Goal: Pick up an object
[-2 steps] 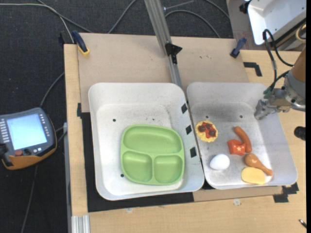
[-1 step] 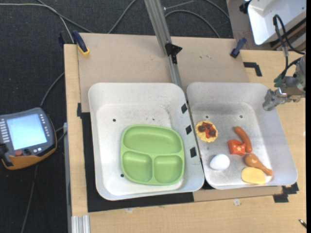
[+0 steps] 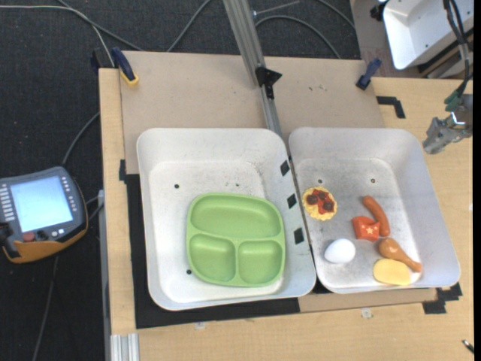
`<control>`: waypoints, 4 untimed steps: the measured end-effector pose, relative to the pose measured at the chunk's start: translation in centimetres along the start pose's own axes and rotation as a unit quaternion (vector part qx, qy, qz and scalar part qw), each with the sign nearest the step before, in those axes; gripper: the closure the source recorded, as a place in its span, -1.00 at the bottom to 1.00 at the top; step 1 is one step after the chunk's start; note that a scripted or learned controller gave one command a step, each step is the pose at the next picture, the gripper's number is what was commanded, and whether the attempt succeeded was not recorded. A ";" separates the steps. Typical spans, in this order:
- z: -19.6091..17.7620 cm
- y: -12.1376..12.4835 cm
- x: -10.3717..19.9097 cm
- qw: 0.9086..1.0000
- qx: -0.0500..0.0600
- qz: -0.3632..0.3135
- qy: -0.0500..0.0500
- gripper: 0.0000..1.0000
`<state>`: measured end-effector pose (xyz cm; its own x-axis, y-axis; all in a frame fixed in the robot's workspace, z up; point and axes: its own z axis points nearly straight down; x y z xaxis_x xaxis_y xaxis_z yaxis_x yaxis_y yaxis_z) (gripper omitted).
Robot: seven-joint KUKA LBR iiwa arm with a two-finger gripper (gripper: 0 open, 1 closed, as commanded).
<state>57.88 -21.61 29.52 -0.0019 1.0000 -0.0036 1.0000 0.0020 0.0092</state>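
A tan bench (image 3: 195,89) stands on dark carpet strewn with grey cables, and a handheld control pendant (image 3: 39,213) lies on the floor off its left side. A metal pole (image 3: 248,43) slants down from the top of the view to the seam where the two shallow white bins meet. The left bin (image 3: 161,164) holds a green divided plate (image 3: 235,239) with three compartments, lying flat toward the bin's front. The right bin (image 3: 398,156) holds the small things, all gathered in its front half: a little round pizza (image 3: 319,203) just beside the left wall, a white egg (image 3: 339,251) in front of it, a sausage (image 3: 376,213) lying at a slant, a small red piece (image 3: 364,229) touching the sausage's near side, an orange-brown drumstick (image 3: 398,254) below them, and a yellow piece (image 3: 393,272) touching the drumstick near the front wall. The gripper (image 3: 445,132) hangs at the right edge, just outside the right bin's far right corner and well apart from every item. Very little of the arm shows behind it, so its pose is hard to read, and I cannot tell how the pincer is set. Nothing appears to be held in it.
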 end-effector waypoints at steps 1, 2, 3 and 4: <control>0.2 0.1 0.0 1.000 0.003 0.000 0.000 1.00; 0.5 -0.4 4.7 1.000 0.005 -0.002 0.003 1.00; 2.5 0.1 10.2 1.000 0.006 -0.002 0.003 1.00; 3.4 -0.6 15.9 1.000 0.006 -0.002 0.003 1.00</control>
<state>57.30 -5.71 26.04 -0.0066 1.0000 0.0032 1.0000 0.0066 -0.0031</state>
